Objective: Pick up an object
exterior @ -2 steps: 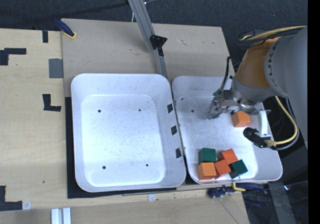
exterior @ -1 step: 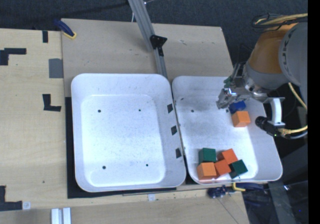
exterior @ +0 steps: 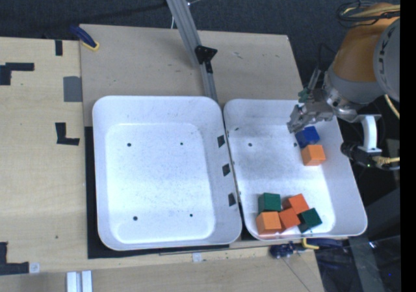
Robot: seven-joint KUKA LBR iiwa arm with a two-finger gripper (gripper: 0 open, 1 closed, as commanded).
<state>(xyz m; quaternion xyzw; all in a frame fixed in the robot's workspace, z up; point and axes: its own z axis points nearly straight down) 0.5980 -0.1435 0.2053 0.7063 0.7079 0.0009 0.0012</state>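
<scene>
A blue block [exterior: 307, 135] touches an orange block [exterior: 314, 154] at the right bin's upper right. 5 blocks [exterior: 286, 212], 3 orange and 2 green, cluster near its bottom edge.

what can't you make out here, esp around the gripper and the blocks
- Gripper, camera view: its fingers are too small and blurred against the right bin to tell open from shut.
- Blue block: its upper edge is covered by the gripper, so contact cannot be judged.
- Block pile: the blocks overlap, hiding the exact count.
- Arm: cut off by the right edge.
</scene>
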